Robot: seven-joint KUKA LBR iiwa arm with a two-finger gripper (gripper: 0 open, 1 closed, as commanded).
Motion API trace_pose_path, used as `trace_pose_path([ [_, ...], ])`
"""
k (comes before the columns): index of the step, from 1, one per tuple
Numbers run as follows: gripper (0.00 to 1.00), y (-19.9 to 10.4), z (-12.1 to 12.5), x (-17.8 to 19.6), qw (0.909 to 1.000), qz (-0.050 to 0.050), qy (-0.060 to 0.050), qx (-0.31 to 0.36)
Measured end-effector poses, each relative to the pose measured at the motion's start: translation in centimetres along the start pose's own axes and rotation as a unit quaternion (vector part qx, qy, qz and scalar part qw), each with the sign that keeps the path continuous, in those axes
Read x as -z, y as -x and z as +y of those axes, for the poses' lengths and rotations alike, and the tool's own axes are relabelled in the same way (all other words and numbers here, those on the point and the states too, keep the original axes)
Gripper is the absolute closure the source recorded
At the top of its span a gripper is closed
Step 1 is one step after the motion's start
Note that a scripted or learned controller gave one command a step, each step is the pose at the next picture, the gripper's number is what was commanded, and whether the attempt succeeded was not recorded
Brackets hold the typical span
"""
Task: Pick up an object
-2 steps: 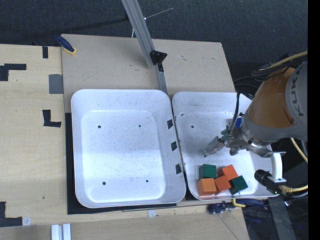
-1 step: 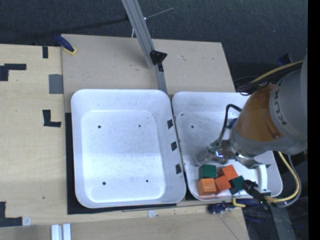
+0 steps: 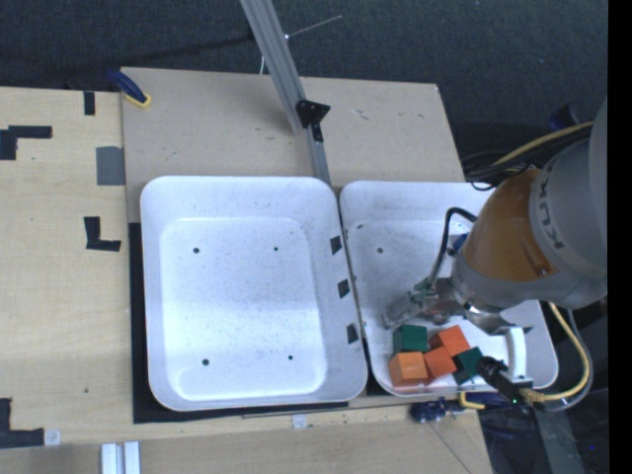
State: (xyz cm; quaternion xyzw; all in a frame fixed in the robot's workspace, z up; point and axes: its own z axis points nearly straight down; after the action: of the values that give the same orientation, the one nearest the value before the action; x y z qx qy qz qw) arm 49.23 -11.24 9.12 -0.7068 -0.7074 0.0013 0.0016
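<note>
Wooden counter (image 3: 247, 117) bears two white bins; the right bin (image 3: 395, 215) holds small blocks — green block (image 3: 411, 339), orange block (image 3: 408, 367) — beneath the end effector (image 3: 427, 304), its grip state unclear. Blocks look light, rigid; grasp flat opposite faces.

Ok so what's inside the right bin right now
The right bin holds a green block, two orange blocks and a dark green block near its front edge. The arm covers the bin's right part, so anything beneath is hidden.
</note>
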Motion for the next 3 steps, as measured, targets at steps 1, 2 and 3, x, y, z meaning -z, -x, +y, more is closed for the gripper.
trace_pose_path([
  [1,1.0,0.0,0.0,1.0,1.0,0.001,0.0,0.001],
  [2,1.0,0.2,-0.2,5.2,1.0,0.0,0.003,0.0],
  [3,1.0,-0.2,-0.6,9.6,1.0,0.0,0.003,0.0],
])
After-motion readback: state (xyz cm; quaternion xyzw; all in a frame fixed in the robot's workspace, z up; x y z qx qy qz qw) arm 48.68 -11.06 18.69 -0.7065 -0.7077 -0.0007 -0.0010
